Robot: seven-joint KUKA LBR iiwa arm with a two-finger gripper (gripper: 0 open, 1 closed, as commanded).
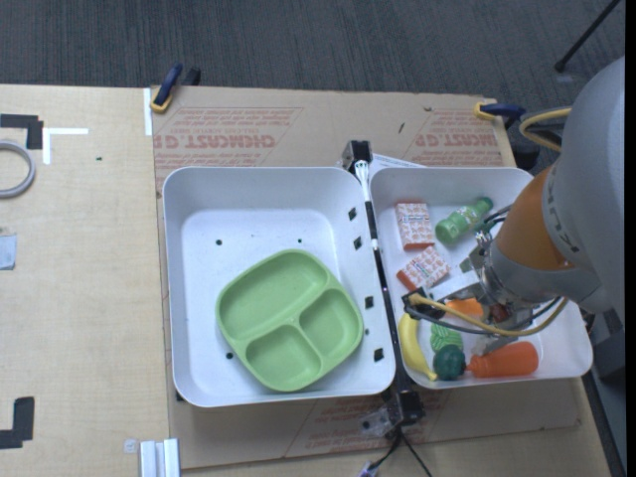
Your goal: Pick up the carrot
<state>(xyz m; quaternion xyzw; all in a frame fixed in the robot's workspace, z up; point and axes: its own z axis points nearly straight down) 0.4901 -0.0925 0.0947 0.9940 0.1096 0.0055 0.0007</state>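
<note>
Bins (pixel 260 182): 2 seen. 1 green tray (pixel 289 318) at centre; 2 red-white packets (pixel 413 223), 1 green bottle (pixel 461 221), 1 banana (pixel 410 349) at right. Carrot (pixel 505 361) lies lower right, just below gripper (pixel 459 311); jaw state can't be told.

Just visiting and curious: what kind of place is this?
Probably a robot test lab: a grey arm reaches over two white bins, toy food like a carrot lies inside, and cardboard is clamped to the bench.
</note>
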